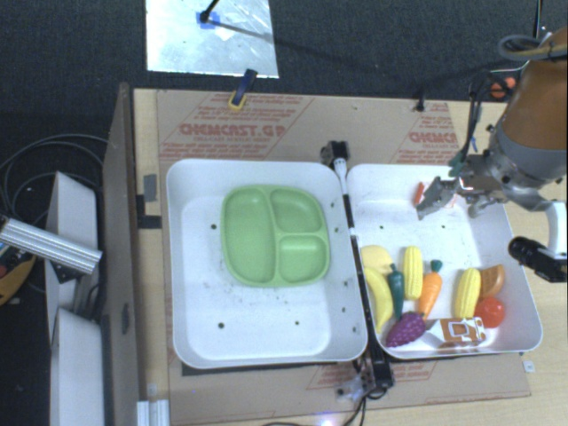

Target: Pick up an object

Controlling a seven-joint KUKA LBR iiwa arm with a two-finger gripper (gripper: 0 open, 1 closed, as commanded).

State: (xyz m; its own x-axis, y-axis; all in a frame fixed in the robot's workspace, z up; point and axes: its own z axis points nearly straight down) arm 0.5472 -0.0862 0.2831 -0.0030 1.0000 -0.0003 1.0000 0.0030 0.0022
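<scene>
Two bins | left bin (pixel 200 327): green plate (pixel 274 236) | right bin (pixel 524 327): toy food (pixel 424 293) | gripper (pixel 435 197): fingers unclear

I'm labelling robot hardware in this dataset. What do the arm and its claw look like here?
The arm is grey, with a broad orange band above the wrist. Dark cables loop beside that band. The claw is grey metal, pale and glossy in the light, with a small orange-red spot beside its tip.

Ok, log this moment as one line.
pincer: above right bin, far end | held: nothing visible | toy food: near end | green plate: left bin
</scene>
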